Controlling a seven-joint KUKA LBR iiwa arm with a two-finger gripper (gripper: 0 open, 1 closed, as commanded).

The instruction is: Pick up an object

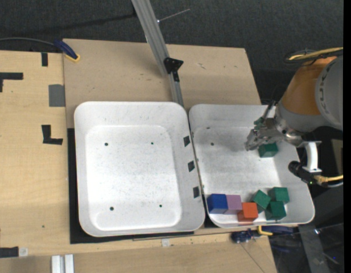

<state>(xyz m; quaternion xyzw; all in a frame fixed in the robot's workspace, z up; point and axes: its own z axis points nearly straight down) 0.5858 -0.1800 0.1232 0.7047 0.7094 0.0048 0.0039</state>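
End effector [260, 139], grip state unclear, sits just beside a green cube [268, 149] at three o'clock in the smooth right bin [221, 152].

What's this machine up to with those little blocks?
A robot arm reaches in from the right, its gripper low in the right bin, right at a lone green block. Whether it has hold of it is unclear. More blocks, blue, purple, orange and green, sit clustered along that bin's near edge.

My bench [129, 73] is light brown wood. Two white bins sit on it side by side: the left bin [84, 169] in the middle of the picture, the right bin [221, 118] toward the right.
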